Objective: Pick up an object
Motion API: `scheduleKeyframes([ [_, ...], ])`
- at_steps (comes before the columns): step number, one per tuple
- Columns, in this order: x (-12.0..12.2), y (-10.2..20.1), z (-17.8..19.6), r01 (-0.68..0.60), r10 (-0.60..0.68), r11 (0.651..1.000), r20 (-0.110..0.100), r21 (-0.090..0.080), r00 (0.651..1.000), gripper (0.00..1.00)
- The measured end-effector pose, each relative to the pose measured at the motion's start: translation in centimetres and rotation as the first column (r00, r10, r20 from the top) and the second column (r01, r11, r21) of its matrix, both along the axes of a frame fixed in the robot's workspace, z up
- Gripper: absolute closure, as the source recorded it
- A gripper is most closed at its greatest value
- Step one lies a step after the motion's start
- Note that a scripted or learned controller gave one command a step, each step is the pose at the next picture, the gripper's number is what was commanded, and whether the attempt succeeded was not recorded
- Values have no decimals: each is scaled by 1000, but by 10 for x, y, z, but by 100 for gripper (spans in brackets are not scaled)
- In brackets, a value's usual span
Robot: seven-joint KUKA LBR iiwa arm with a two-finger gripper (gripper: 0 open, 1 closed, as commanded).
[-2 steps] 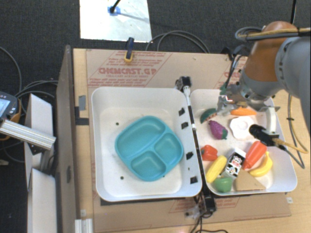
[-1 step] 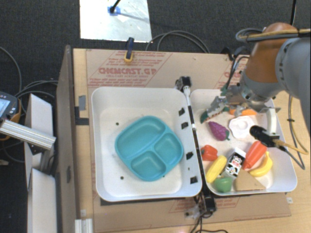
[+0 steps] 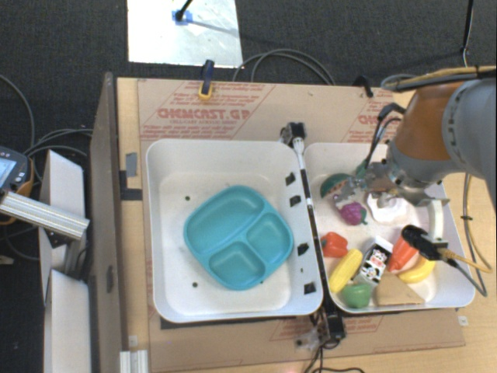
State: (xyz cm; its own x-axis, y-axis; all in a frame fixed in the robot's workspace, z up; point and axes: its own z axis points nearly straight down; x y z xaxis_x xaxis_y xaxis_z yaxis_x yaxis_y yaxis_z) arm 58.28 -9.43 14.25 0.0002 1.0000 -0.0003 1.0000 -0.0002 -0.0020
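Looking down on the tabletop, there are two white bins side by side. The left bin has a teal divided plate sitting in it, and the right bin has all the small toy food.

The arm comes in from the right and hangs over the back half of the right bin, with its working end low near the divider side. I honestly can't tell how the jaws stand. They're lost in dark clutter under the wrist, and I don't see anything held in them.

My guess for the target is the purple veggie. It sits just toward the front of the bin from the arm's tip, very close, with a dark green piece right beside it on the divider side. A white lump is just on the other side.

The purple one looks roundish with no real long axis, so approach angle shouldn't matter much. Crowding is the worry: those neighbours could get nudged or grabbed instead. The orange pepper and the yellow piece sit further to the front.
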Motion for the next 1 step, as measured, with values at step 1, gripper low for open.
scheduleKeyframes([
  [1, -13, 11, -61, -2, 2, 1000, 0, 1, 1000, 0],
])
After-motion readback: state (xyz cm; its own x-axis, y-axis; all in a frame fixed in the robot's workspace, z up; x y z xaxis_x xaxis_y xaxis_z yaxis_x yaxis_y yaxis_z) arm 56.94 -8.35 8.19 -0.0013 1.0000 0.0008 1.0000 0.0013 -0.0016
